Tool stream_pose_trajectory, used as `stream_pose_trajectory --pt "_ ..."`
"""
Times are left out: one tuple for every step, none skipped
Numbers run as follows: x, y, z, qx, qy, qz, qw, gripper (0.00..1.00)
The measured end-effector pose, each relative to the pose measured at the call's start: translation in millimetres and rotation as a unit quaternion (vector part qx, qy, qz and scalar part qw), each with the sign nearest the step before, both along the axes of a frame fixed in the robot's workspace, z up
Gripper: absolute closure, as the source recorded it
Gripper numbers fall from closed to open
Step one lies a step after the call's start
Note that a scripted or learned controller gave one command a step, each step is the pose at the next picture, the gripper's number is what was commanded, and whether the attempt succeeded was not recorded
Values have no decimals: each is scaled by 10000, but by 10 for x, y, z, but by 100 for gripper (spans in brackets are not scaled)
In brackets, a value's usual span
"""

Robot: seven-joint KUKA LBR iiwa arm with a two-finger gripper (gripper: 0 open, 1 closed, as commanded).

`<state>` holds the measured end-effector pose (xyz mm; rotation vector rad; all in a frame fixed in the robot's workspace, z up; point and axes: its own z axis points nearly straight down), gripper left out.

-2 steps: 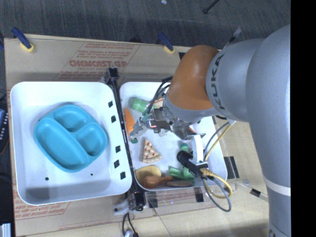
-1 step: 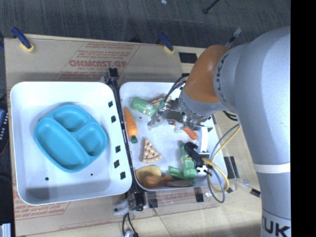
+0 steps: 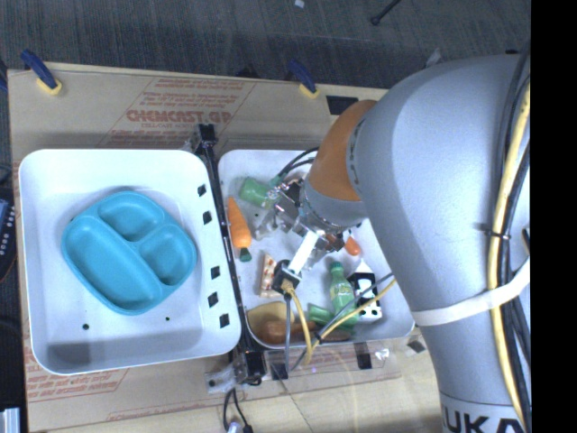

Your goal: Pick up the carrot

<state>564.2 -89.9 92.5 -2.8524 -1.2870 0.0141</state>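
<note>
The carrot (image 3: 238, 225) is a short orange piece with a green stub at its lower end. It lies lengthwise in the right bin (image 3: 236, 164), close against the bin's left wall. My gripper (image 3: 287, 213) hangs low over the middle of that bin, just right of the carrot. Cables and the grey wrist with its orange band crowd around the gripper. Nothing shows between it and the carrot, which lies free on the bin floor.
Around the gripper lie a green bottle (image 3: 255, 190), another green bottle (image 3: 341, 287), a tan wafer-like piece (image 3: 268, 274), a small orange item (image 3: 352, 248), a brown round item (image 3: 269, 323) and a black-and-white block (image 3: 365, 297). The left bin (image 3: 36, 242) holds a blue divided plate (image 3: 131, 249).
</note>
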Motion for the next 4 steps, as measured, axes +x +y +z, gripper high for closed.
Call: stream_pose_trajectory --pt "-1 16 95 28 31 40 10000 100" --pt "224 1119 1020 11 -47 -441 9990 100" --pt "-493 663 980 -38 16 -1743 9847 100" --pt "-696 1115 1398 -28 -19 -1374 9905 100"
